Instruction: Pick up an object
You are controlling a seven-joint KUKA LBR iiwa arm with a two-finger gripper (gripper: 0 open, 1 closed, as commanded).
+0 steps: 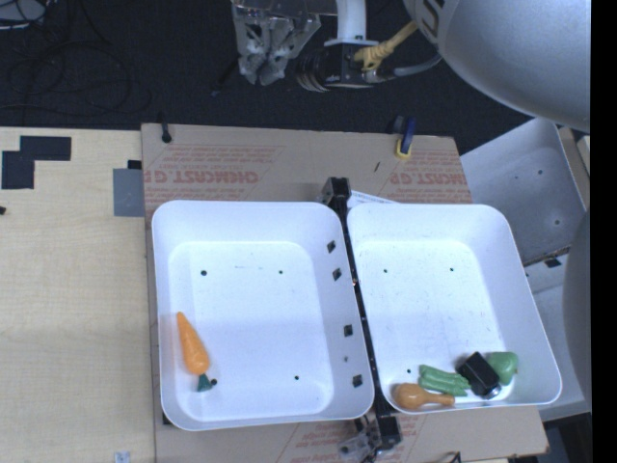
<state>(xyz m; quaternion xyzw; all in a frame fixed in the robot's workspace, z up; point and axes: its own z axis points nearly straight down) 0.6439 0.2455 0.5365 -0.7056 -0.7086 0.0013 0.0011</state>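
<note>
An orange toy carrot (pixel 192 346) with a small green top lies near the front left wall of the left bin (pixel 241 225). In the right bin (pixel 424 222), at its front right corner, a yellow-orange pear-shaped toy (pixel 419 396), a green pea pod (pixel 443 381), a black block (pixel 479 374) and a green piece (pixel 504 363) lie close together. My gripper (pixel 268 61) hangs high above the back of the bench, well clear of both bins, with nothing between its fingers.
The bins rest on a cardboard sheet (pixel 299 167) on the bench. A black clip strip (pixel 347 297) joins the two bins. The big grey arm link (pixel 511 27) fills the upper right. A blue and yellow clamp (pixel 405 138) sits at the cardboard's back edge.
</note>
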